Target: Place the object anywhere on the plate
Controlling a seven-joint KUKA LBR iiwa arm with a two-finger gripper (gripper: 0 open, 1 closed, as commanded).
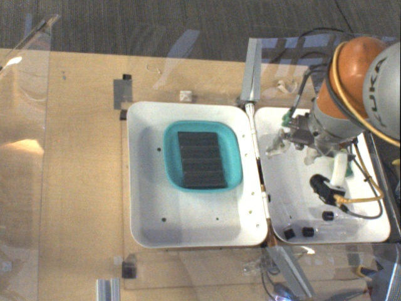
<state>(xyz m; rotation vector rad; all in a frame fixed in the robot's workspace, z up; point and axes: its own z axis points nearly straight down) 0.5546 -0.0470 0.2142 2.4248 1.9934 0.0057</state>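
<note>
A dark grey ridged rectangular object [200, 160] lies flat in the middle of the teal square plate [234, 152], which sits in the left white bin [147, 212]. My gripper [299, 137] hangs over the upper part of the right white bin [282, 193], well to the right of the plate and apart from the object. The grey wrist and orange band [351, 64] cover most of the gripper from above. Nothing shows between the gripper and the bin floor.
A raised divider [258, 174] separates the two bins. Black and yellow cables [351, 200] trail from the wrist over the right bin's floor, beside a few small dark spots [297, 232] near its front edge. A metal post [252, 68] stands behind the bins.
</note>
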